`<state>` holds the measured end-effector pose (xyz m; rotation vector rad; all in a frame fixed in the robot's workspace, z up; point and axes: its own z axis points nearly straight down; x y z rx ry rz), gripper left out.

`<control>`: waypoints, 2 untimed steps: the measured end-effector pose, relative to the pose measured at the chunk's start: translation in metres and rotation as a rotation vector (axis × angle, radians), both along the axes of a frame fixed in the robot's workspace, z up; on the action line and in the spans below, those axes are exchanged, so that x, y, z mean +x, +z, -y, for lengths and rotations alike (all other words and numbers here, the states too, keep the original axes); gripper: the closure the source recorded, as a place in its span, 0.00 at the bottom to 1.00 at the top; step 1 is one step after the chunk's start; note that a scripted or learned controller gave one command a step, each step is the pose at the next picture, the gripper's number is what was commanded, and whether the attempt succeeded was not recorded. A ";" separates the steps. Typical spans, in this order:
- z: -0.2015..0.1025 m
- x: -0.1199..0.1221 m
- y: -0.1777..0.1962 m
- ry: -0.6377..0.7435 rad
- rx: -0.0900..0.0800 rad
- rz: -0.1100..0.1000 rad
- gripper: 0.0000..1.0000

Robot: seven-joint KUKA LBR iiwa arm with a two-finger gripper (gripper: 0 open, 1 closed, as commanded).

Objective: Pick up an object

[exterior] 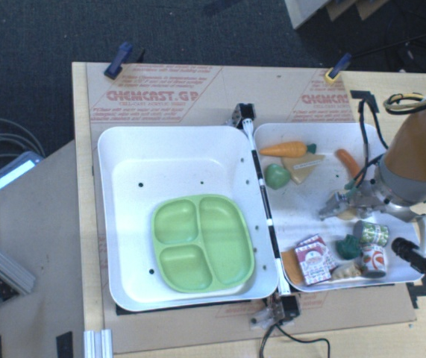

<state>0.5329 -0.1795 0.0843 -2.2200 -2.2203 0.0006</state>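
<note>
The gripper point(337, 206), fingers apart and holding nothing, hovers low in the right bin point(302, 136).

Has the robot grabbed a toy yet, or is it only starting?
Only starting, it seems. Nothing looks lifted: the carrot, green ball and small can all lie in the right bin. The claw is low in that bin with nothing visibly between its tips. Grabbing and lifting remain.
</note>
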 end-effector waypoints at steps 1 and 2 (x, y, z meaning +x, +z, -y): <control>0.000 0.000 0.010 -0.001 -0.001 0.002 1.00; 0.000 0.000 0.010 0.000 -0.001 0.002 0.00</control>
